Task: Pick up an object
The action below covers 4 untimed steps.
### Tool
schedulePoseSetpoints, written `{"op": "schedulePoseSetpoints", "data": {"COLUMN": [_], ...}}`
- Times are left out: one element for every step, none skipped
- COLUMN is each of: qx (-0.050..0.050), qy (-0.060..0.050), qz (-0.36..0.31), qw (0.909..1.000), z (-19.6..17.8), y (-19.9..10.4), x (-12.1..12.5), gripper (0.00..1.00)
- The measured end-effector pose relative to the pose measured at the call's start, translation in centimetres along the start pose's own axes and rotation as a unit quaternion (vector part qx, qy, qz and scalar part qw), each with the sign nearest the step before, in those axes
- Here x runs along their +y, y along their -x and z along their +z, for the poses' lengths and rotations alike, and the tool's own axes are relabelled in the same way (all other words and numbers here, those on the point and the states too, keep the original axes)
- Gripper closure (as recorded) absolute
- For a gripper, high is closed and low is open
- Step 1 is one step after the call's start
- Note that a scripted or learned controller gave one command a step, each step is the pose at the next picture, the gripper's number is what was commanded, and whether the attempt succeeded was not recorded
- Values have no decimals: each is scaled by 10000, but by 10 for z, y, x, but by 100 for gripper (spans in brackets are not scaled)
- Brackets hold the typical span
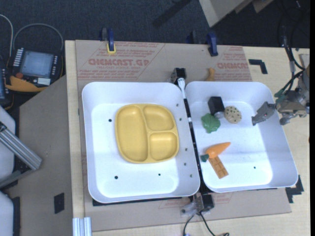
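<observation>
over two white bins, your gripper hangs with nothing between its fingers

across the bench you see the left bin [98, 181] holding a yellow divided plate [146, 132], and the right bin [275, 171] holding the small things. your gripper [274, 115] hovers at the right bin's far right rim, fingers spread apart. well clear of it lie an orange carrot [218, 149] touching a waffle strip [218, 167], green broccoli [211, 123], a speckled cookie [233, 114] and a black block [215, 104].
</observation>
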<state>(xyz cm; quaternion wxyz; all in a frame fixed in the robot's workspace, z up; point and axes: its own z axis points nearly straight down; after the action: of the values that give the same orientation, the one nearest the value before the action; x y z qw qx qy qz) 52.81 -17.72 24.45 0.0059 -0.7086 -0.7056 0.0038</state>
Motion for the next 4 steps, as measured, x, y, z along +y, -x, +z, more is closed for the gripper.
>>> {"op": "schedulePoseSetpoints", "data": {"qx": [-16, -5, -4, -1], "qy": [68, 38, 42, 35], "qz": [-20, -16, -18, -17], "qw": [10000, 10000, 10000, 10000], "z": [-7, 41, 84, 147], "y": [-1, 7, 7, 10], "x": [3, 7, 8, 10], "gripper": [0, 0, 0, 0]}}
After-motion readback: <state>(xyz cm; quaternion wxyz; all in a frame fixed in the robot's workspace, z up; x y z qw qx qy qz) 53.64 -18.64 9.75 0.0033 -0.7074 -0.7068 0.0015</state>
